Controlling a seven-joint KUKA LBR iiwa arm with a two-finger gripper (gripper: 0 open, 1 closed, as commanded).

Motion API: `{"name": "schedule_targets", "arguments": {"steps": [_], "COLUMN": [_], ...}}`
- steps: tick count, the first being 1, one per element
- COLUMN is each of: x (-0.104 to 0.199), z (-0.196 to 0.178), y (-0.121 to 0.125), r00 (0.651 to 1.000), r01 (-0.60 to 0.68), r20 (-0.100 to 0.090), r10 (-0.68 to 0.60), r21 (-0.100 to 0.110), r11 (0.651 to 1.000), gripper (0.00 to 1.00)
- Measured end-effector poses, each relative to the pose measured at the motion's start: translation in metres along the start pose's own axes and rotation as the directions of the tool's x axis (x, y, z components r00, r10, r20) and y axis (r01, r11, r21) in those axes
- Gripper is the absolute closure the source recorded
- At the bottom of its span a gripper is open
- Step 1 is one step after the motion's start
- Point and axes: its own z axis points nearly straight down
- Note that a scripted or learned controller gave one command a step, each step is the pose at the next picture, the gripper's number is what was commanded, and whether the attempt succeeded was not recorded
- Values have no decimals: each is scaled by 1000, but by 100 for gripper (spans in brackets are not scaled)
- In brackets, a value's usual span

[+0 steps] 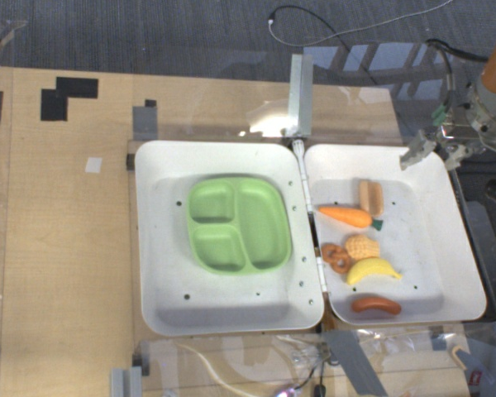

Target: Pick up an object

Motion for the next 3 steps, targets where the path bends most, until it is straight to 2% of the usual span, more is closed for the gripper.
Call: {"name": "schedule_targets", "arguments": {"steps": [1, 2, 3], "x": [24, 1, 1], "z": [101, 170, 158], "y": [41, 6, 8], "r00": [989, 1000, 1000], "r01": [145, 16, 18], "r20": [-1, 0, 0], "r10": [-145, -16, -18], "r21": [0, -1, -6], "r11": [989, 1000, 1000], "gripper": [0, 0, 100]}}
